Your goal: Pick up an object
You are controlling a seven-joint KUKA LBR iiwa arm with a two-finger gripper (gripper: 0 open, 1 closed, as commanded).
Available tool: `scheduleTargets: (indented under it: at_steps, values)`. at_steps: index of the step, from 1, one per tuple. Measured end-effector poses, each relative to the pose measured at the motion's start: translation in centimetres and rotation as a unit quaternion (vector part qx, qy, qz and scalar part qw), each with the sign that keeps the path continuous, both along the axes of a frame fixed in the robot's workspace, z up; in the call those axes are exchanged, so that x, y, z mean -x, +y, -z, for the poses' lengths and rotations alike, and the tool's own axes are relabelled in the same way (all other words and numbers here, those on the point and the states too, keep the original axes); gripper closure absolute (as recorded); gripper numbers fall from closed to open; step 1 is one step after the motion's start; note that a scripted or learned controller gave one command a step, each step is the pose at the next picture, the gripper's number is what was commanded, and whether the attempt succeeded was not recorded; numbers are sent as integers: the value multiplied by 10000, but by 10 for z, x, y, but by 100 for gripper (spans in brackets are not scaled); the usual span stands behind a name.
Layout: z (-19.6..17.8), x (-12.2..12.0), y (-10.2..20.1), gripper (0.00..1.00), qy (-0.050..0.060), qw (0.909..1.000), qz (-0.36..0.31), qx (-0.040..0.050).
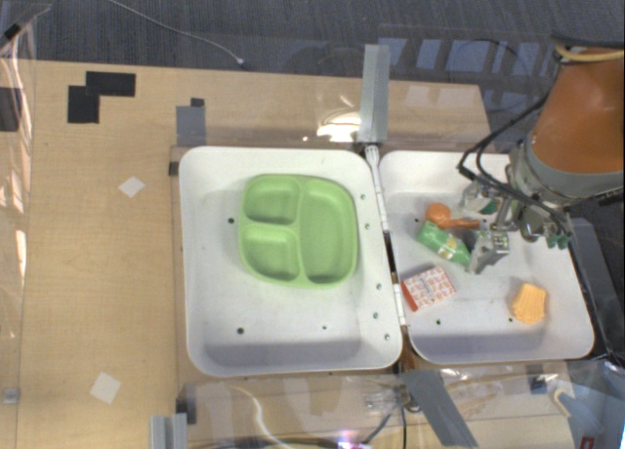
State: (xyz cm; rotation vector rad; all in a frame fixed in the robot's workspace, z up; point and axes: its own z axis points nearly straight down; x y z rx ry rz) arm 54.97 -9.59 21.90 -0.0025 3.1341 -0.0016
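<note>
My gripper (491,239) hangs low over the middle of the right bin (557,340), below the grey arm with its orange band (586,115). Just to its left lie a green packet (442,241) and a small orange piece (439,213), both very close to the gripper's tip. A red-and-white patterned card (428,287) lies toward the bin's front left. A yellow-orange block (528,303) sits at the front right, apart from the gripper. Nothing is visibly held.
The left bin (210,330) holds a light green divided plate (298,229). A raised divider (386,242) separates the two bins. Cables (488,154) hang by the wrist. The bench (88,271) extends to the left.
</note>
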Motion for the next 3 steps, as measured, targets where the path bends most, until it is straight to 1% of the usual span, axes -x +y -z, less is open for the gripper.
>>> scheduleTargets:
  at_steps: [1,2,3]
  values:
    - [115,-40,-18,0,-92,9933,1149,-8]
    - [103,-42,-16,100,-133,9936,1120,-3]
    - [30,-69,45,100,-25,9560,2932,-39]
